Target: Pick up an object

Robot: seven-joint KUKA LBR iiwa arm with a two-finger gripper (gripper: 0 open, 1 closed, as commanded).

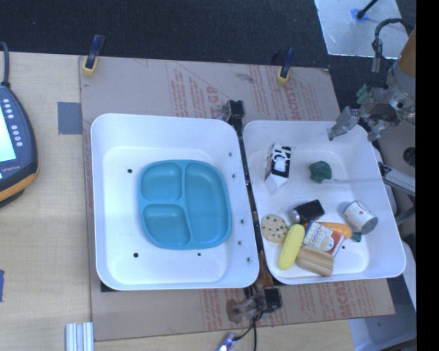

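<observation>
My gripper (355,126) hovers over the far right corner of the right bin (384,269), open, with nothing between its fingers. Below it in that bin lie a small green lump (320,170) and a black-and-white carton (278,161). Nearer the front are a small can (358,216), a black piece (309,211), a cookie (274,227), a yellow corn-like piece (291,246), an orange-and-white packet (325,238) and a tan block (314,263). The green lump is the closest thing to the gripper, a short way to its front left.
The left bin (110,262) holds a blue divided plate (184,203). A teach pendant (4,145) lies at the bench's left edge. Clamps (93,53) (284,64) stand at the board's far edge. Cables and a clip (252,306) sit at the front between the bins.
</observation>
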